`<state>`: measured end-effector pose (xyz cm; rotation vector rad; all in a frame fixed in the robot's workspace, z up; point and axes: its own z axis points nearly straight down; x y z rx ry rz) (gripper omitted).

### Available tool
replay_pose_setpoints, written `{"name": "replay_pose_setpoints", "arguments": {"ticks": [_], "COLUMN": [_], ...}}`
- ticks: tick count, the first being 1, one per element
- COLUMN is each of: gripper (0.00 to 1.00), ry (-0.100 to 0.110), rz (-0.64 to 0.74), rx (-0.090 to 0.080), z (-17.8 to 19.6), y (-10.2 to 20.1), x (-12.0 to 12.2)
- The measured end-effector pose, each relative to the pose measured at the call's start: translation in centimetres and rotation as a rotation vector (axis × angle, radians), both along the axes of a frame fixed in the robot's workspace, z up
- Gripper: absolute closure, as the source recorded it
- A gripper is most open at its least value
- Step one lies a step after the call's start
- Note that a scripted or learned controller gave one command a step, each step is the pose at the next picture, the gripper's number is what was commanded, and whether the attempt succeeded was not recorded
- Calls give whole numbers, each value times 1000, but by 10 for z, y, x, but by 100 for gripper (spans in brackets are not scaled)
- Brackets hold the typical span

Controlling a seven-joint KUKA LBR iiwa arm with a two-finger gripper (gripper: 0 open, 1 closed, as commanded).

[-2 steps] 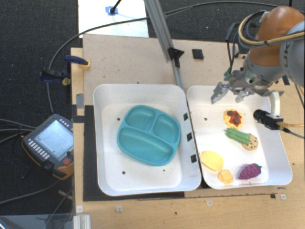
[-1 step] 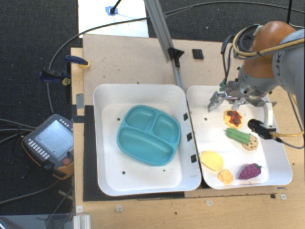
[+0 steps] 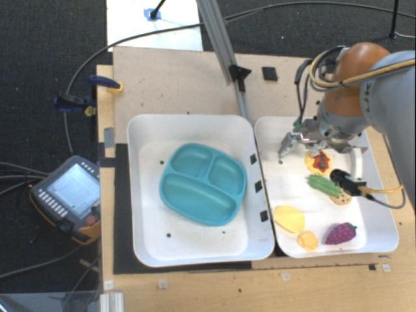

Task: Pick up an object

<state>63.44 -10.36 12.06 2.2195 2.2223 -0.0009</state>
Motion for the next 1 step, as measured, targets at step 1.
{"name": "replay_pose_setpoints", "arguments": {"ticks": [1], "gripper": [100], "ry": [-4], "rz": [0], "rx": [0], "z": [13], "y": [0], "x": [1]}}
